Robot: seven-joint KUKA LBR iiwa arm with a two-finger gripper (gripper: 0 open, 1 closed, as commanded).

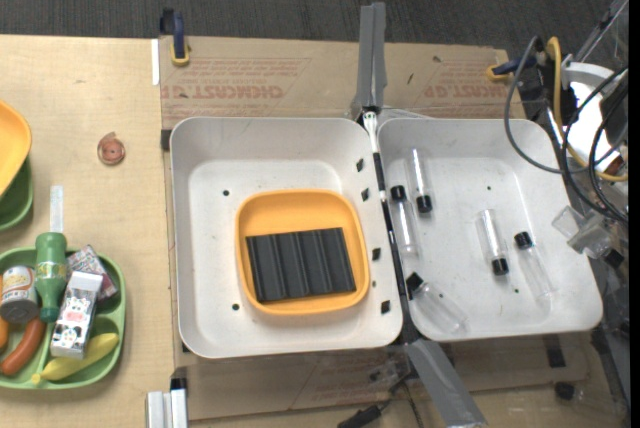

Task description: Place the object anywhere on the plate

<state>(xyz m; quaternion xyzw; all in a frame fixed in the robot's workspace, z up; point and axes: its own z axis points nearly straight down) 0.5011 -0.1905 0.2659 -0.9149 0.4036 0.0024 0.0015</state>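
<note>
Left bin (200, 316) holds the orange plate (255, 216), set near its centre as the target; a dark ribbed slab (302, 263) lies flat on it, well inside the rim, so the placement appears done. Right bin (560, 316) holds several clear tubes with black caps (419, 184), lying loose and apart. At the right edge, cables and arm parts (590, 156) are cut off; the pincer's state cannot be told. The tubes' clear walls are hard to trace against the white floor.
</note>
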